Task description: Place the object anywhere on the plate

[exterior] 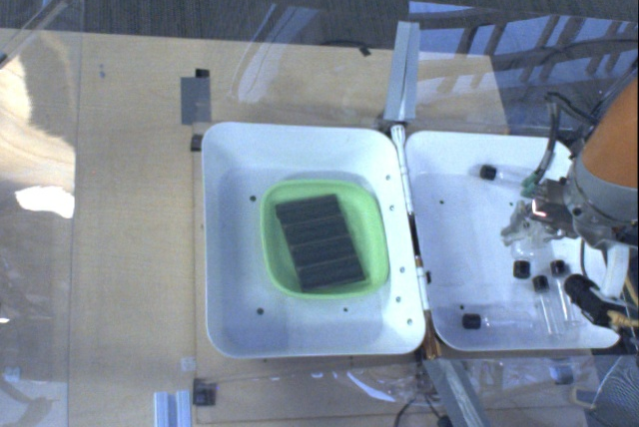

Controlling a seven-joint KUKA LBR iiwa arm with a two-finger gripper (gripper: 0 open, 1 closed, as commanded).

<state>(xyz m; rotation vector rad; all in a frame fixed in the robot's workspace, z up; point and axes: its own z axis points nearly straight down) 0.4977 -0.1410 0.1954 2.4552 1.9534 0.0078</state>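
**On the plate already, by the look of it**

Over in the left bin, the dark ridged slab lies flat in the middle of the green plate, turned a bit off square to the bin's edges. We'd guess it's light and fairly stiff, maybe rubbery, with grooves running across it. If it needed another pick, we'd take it across the short width, at the long edges, since the plate's raised rim crowds the ends.

The gripper hangs over the right bin, toward its right edge, well apart from the slab. It's a blurry tangle of metal and cable from up here, so we honestly can't tell if it's clenched or let go, and we see nothing in it.

Small black bits and clear tubes are scattered along that bin's right side and near edge. Both bins are smooth white plastic on a pale wood bench, with glare streaks across it and dark carpet past the far edge. There's plenty of room around the plate.
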